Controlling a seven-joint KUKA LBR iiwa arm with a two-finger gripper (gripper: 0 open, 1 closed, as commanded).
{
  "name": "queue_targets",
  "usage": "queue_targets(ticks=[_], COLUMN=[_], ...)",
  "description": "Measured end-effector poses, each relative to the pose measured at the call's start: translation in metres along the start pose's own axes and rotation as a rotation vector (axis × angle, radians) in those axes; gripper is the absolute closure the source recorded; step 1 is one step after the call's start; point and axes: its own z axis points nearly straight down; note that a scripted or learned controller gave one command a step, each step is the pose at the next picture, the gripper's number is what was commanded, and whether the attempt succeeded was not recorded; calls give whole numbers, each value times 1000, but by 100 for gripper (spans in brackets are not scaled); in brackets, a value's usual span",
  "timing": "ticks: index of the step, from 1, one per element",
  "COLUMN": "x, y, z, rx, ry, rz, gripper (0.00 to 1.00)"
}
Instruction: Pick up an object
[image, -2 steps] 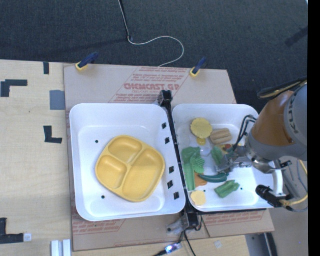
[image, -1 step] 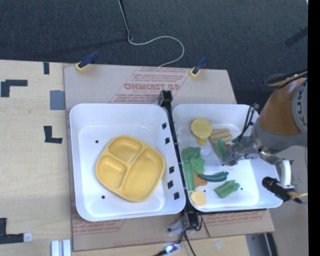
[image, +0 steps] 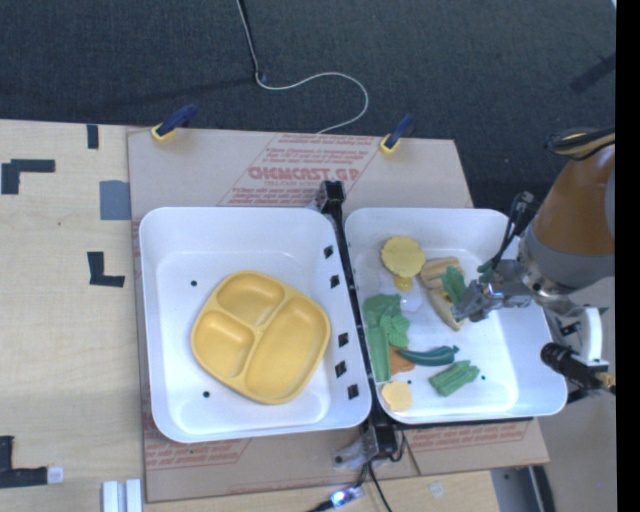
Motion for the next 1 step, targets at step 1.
queue_targets(ticks=[1], x=[1], y=[0], z=[-37], rx=[-1], ry=[0], rz=[0], gripper=[100])
